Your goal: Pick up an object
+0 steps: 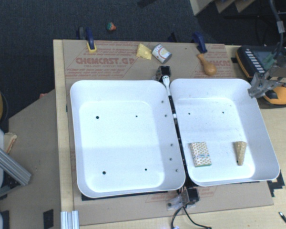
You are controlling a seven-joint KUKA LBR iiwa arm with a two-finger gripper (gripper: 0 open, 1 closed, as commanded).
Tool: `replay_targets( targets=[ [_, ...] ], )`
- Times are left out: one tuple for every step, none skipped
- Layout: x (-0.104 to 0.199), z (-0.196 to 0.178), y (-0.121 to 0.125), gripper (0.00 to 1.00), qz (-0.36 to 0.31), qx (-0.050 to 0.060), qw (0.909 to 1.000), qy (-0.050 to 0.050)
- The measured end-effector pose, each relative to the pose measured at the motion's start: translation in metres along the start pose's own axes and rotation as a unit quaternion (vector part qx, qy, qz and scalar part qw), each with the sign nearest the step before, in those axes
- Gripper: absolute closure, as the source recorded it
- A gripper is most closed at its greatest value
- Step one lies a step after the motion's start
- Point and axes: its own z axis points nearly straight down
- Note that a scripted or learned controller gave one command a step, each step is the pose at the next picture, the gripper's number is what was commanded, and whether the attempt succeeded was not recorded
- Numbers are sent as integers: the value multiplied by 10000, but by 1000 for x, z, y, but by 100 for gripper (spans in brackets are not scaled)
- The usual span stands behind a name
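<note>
Gripper (261, 86) at far right edge of right bin (257, 104), state impossible to tell. In its near part, box (200, 153) left of cone (240, 151).

lab | clamped board (133, 56) — twin white bins (81, 142) — aluminium rail (9, 163) — dark carpet (33, 13)

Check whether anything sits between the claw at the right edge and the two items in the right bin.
Nothing visible does. The claw hangs over the right bin's upper right rim, while the patterned block and the cone lie apart near the bin's lower edge, with bare white floor between.
</note>
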Motion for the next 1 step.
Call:
replay_targets(
  targets=[
    [20,-194,-28,100,29,-149,9999,-47]
  ],
)
